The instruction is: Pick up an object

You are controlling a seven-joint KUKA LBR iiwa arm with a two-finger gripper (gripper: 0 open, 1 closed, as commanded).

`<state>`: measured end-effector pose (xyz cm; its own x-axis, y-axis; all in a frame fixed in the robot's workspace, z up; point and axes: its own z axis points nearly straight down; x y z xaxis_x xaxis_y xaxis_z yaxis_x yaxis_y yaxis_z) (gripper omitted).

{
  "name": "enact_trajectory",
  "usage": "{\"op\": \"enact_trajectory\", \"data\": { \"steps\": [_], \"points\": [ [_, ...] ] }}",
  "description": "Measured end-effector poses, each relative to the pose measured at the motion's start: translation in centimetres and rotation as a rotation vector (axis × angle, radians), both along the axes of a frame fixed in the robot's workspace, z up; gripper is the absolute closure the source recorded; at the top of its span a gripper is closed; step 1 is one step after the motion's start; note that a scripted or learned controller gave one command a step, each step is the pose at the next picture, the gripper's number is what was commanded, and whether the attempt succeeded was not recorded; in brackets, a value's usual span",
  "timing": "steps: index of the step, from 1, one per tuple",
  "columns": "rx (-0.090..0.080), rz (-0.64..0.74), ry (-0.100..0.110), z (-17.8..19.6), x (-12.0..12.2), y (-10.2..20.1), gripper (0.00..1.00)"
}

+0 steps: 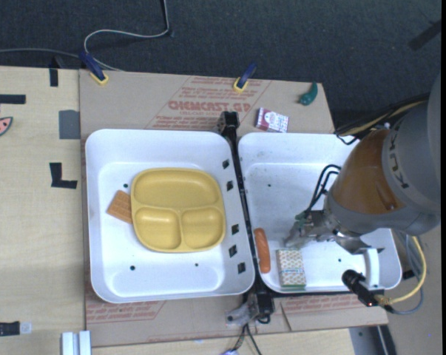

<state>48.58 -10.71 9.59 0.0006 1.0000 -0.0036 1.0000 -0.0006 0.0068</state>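
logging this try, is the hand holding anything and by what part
Nothing shows between the fingers of the hand. It sits low in the right bin, just above the small box and beside the orange sausage-shaped item.

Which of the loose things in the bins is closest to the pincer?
The small patterned box, just below the pincer in the right bin; the orange sausage-shaped piece lies farther left.

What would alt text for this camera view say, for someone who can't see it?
A grey robot arm reaches into the right bin, its gripper above a small box and an orange sausage. The left bin holds a yellow divided plate.
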Motion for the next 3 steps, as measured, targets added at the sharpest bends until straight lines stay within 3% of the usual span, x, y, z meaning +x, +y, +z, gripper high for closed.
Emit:
{"op": "enact_trajectory", "data": {
  "steps": [1,3],
  "points": [
    [0.004,0.003,0.006,8.8,7.1,6.9,1.00],
    [0.002,0.004,0.011,10.6,7.0,6.9,1.00]
  ]
}}
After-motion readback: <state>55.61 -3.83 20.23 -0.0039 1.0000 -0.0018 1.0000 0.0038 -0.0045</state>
